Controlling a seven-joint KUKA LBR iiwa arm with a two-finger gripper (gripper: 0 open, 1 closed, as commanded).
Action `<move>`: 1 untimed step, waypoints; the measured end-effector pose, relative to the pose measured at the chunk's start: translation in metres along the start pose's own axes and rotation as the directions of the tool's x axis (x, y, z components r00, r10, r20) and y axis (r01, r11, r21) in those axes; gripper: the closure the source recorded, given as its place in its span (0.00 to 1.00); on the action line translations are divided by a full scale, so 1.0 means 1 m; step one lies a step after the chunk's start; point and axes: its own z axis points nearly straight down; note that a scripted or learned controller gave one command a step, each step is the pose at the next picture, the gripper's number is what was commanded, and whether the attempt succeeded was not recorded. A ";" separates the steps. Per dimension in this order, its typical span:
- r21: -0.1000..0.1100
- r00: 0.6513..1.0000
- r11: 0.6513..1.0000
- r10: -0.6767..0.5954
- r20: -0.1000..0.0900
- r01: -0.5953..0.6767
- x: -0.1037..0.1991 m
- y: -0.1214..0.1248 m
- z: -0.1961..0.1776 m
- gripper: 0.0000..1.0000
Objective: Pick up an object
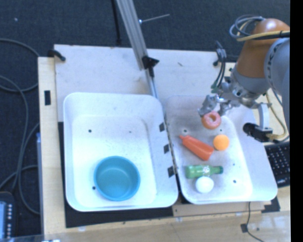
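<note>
The jaws (210, 110) hang over the right bin (242, 185), right above a pink ring (211, 120); whether they grip it, I cannot tell

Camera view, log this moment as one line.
gripper over right bin | above pink ring | blue bowl in left bin

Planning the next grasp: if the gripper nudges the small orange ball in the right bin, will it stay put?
Probably not: the orange ball looks round and smooth, so it likely rolls. It lies beside the carrot, which may block it leftward. Likely light.
</note>
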 end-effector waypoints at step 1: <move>-0.003 1.000 1.000 -0.003 0.001 0.003 -0.001 0.001 -0.070 1.00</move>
